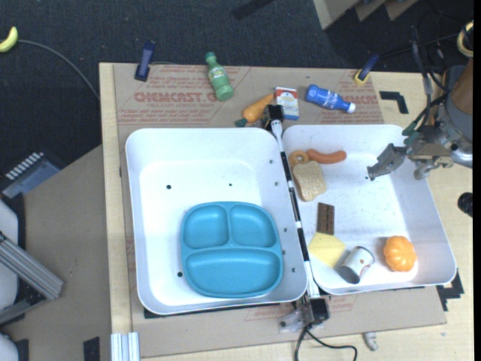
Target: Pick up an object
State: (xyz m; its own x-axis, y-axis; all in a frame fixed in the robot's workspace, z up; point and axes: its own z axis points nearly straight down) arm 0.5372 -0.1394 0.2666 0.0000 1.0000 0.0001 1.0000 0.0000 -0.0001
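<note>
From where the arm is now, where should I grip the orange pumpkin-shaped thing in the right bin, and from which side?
Come straight down on the orange pumpkin and close across its rounded middle. It sits alone near the right bin's front right corner, with bare floor around it except the metal cup to its left. Setting the fingers front to back probably avoids the cup. The gripper hangs farther back.

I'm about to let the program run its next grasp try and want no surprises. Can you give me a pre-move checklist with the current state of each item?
1. gripper carries nothing: ok, it hangs over bare floor of the right bin.
2. Finger opening: cannot tell.
3. Targets within the right bin: ok, sausage, bread slice, orange fruit, metal cup.
4. Isolated target: ok, orange fruit lies apart.
5. Crowding: not ok, metal cup touches the yellow wedge.
</note>
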